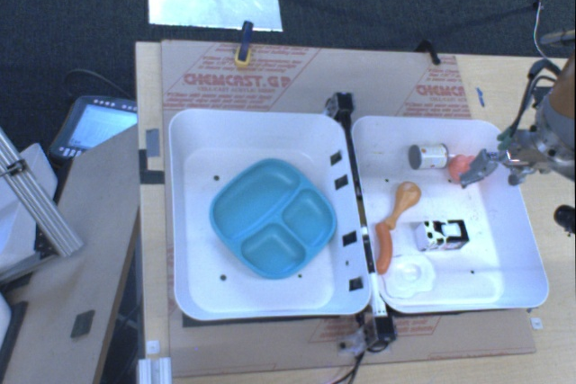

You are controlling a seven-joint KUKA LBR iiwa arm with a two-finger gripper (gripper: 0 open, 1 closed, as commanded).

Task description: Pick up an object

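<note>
The nearest candidate for pickup is a small orange-red object [460, 165], which lies just beside the gripper [487, 165] on its bin-centre side, toward the divider; the two appear close to touching, though contact cannot be confirmed at this resolution. The object looks soft-edged and matte, its outline partly blurred, so no long axis can be stated. The gripper sits low over the right bin [522, 234], at its far half, reaching in from the arm's [551, 129] side; whether it is parted or closed cannot be told, and nothing is seen held by it. Beyond the orange-red object, further from the gripper along the same line, lies a short grey-and-white cylinder [429, 156], on its side, smooth and probably rigid, its axis running roughly toward the gripper. Nearer the camera than the gripper are a black-and-white block [443, 235], boxy with patterned faces, and an orange spoon-shaped piece [394, 225], long and slender, its axis running from the bin's middle toward the near edge beside the divider. A pale round item [409, 274] rests near the bin's near wall, low in contrast against the white plastic. Well apart, in the left bin [193, 144], lies a blue compartment plate [272, 218], smooth and glossy. In judgement, the coming move requires only a short shift toward the divider.
</note>
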